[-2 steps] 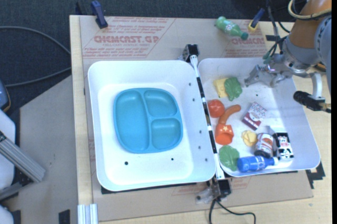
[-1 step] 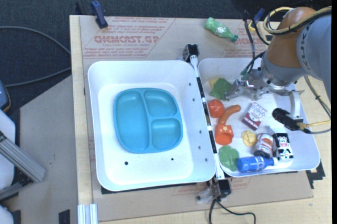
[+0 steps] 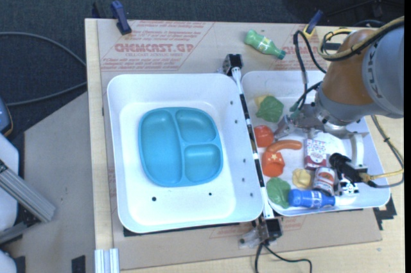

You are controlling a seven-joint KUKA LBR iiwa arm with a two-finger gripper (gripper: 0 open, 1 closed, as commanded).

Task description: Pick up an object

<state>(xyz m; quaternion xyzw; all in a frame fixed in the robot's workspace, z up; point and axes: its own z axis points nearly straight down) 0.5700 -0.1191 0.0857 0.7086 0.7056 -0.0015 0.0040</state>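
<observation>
Left bin (image 3: 122, 156): holds a blue divided plate (image 3: 181, 146), lying flat, roughly central. No task activity here.

Right bin (image 3: 379, 200): crowded with small items, and the likely source of whatever is to be picked. The arm (image 3: 369, 76) reaches over its upper half and covers much of the interior.

Gripper (image 3: 297, 119): low among the clutter, near a green leafy toy (image 3: 270, 108) and just above an orange sausage-like piece (image 3: 284, 146). Whether it is spread or closed cannot be determined; nothing is seen held in it.

Contents, descending in size: blue bottle (image 3: 311, 199) lying along the near wall, red-orange pepper-like toy (image 3: 273, 164), a second green piece (image 3: 277, 189), small yellow item (image 3: 302, 176), printed packets too small to identify.

Outside the bins: green bottle (image 3: 263, 44) on the bench.

Assessment: no object appears lifted. The grasp and lift remain outstanding.
</observation>
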